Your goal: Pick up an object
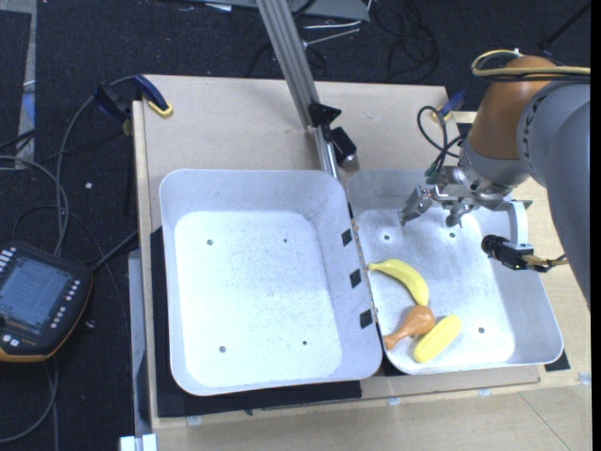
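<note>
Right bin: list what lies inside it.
Inside the right bin: a banana, an orange drumstick-shaped toy and a yellow block. The arm covers its far right corner, so anything there is hidden.

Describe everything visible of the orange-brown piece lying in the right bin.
The orange-brown pear-shaped plastic-looking piece lies flat on the floor of the right shallow white bin, near its front left corner. It has a rounded bulb and a thin neck pointing toward the bin's front left. Its bulb sits between the curved yellow banana behind it and the stubby yellow oval piece beside it, seemingly touching both. The end effector hovers well behind it.
</note>
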`<action>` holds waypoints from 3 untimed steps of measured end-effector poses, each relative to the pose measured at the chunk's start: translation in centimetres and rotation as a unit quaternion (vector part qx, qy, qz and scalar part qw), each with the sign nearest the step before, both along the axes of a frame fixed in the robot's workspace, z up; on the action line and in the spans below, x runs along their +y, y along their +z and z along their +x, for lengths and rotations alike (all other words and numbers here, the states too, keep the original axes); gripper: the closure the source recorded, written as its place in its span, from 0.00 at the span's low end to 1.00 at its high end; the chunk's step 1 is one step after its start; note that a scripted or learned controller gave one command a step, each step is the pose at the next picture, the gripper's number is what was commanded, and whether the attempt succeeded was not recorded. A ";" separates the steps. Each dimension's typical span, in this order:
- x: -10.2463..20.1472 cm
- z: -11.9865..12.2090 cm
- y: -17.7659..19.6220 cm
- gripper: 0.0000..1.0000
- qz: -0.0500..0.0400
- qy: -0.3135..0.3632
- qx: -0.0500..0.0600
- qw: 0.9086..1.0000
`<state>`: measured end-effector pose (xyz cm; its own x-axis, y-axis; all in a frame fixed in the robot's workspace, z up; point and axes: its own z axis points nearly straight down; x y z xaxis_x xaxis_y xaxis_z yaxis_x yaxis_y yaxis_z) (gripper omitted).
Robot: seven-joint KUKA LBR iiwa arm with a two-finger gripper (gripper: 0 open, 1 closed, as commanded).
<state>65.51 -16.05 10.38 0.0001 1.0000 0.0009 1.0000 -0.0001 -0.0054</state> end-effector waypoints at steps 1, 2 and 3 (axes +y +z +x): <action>0.0 0.0 -0.9 0.00 -0.001 0.000 -0.002 1.000; 0.0 0.0 0.2 1.00 -0.001 0.001 -0.003 1.000; 0.9 0.3 4.9 1.00 -0.001 0.001 -0.005 1.000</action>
